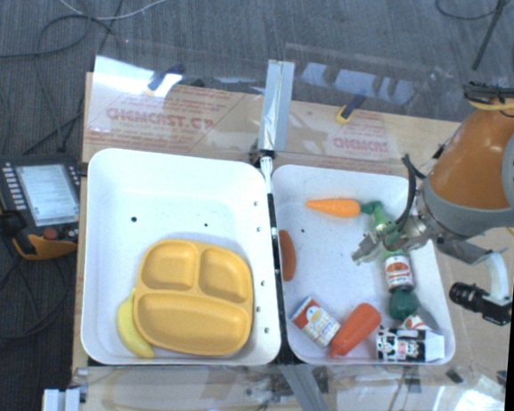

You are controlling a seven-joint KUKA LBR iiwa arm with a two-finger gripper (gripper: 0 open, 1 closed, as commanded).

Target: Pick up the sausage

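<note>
pincer above right bin, sausage apart

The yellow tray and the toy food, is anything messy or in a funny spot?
Mostly tidy. The banana is tucked half under the yellow tray in the left bin, so the tray may sit a bit crooked. The sausage lies pushed against the right bin's left wall. Nothing looks spilled or broken.

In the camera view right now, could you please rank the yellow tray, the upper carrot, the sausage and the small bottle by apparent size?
1. yellow tray, by far the largest.
2. upper carrot and sausage: they look alike in length, so I won't rank them.
3. small bottle, smallest.
</note>
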